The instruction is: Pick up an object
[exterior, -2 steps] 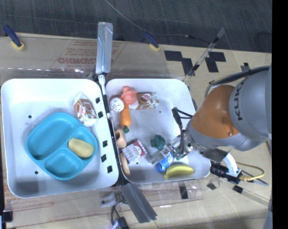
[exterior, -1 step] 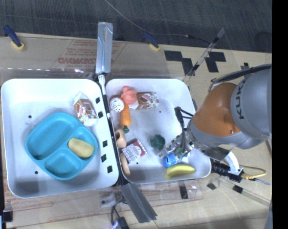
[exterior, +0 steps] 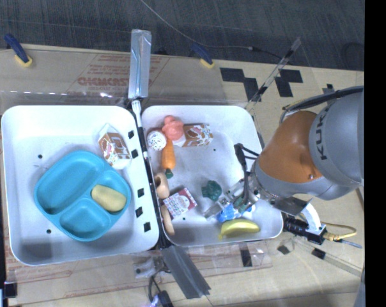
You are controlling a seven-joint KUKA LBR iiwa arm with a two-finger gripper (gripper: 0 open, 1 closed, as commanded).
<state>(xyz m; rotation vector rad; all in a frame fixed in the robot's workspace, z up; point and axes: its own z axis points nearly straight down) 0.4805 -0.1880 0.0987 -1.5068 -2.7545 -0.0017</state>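
- Arm [exterior: 308, 152] reaches in from the right, wrist low over the near right corner of the right bin [exterior: 257, 123].
- Gripper [exterior: 234, 203] sits down among clutter there; its tip is lost in a tangle of small blue and grey pieces, so how it stands cannot be made out, nor whether anything is in it.
- Likely targets: banana [exterior: 239, 228] just below the gripper, against the bin's near wall; dark green toy [exterior: 211, 189] just to its left. Which one is meant, cannot tell.
- Elsewhere in the right bin: carrot [exterior: 169, 155], pink toy [exterior: 173, 128], small carton [exterior: 179, 204].
- Left bin [exterior: 27, 123] holds a blue divided plate [exterior: 65, 190] with a yellow potato-like lump [exterior: 108, 197] on it.
- Step, by my reading: descent or grasp attempt at the corner; no lift yet evident.
- Next move calls for a firm close on one item, then a straight rise clear of the wall. Crowding risks a pinch on two pieces or a slip off the banana's curve.
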